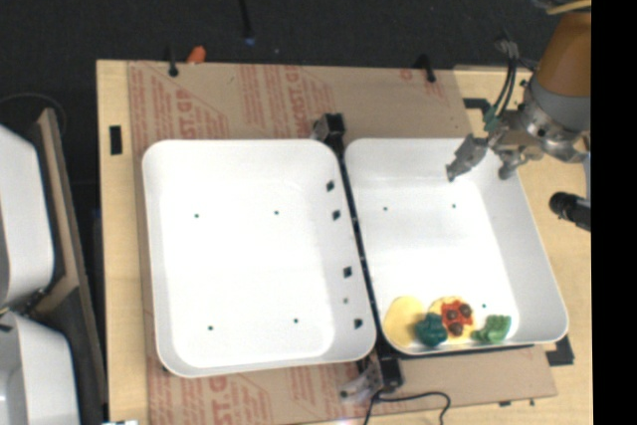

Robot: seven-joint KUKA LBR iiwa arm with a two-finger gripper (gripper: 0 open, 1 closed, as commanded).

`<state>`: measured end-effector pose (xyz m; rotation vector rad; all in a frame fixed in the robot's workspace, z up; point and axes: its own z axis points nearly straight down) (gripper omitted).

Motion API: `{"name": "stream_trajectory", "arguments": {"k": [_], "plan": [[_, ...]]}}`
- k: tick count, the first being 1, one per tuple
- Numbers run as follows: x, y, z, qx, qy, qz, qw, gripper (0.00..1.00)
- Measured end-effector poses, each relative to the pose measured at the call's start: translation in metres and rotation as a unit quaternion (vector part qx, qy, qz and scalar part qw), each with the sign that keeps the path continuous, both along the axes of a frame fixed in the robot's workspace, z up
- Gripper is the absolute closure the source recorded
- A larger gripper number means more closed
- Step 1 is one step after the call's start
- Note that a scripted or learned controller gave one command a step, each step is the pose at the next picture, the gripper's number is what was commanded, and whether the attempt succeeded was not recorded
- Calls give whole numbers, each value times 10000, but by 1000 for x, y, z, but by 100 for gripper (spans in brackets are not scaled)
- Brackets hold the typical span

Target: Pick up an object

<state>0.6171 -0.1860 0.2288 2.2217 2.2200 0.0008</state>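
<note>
A small heap of objects lies at the near edge of the right bin [518, 244]: a yellow disc [401, 317], a teal lump [431, 330], a red piece [456, 313] and a green piece [492, 326]. My gripper [486, 161] hangs over the far right corner of that bin, well away from the heap. Its two fingers are spread apart, open, with nothing between them. The orange band of the arm [568, 55] rises above it at the right.
The left bin [159, 244] sits beside the right one, with black clips [344, 214] along the divide between them. Both bins rest on a cardboard sheet [239, 100] on the bench. White shapes [20, 234] stand at the far left.
</note>
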Motion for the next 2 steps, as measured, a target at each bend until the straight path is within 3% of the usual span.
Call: {"name": "stream_trajectory", "arguments": {"k": [1, 2], "plan": [[-28, 47, -134, 14, 58, 13, 10000, 0], [-96, 15, -80, -12, -16, -18, 10000, 0]]}}
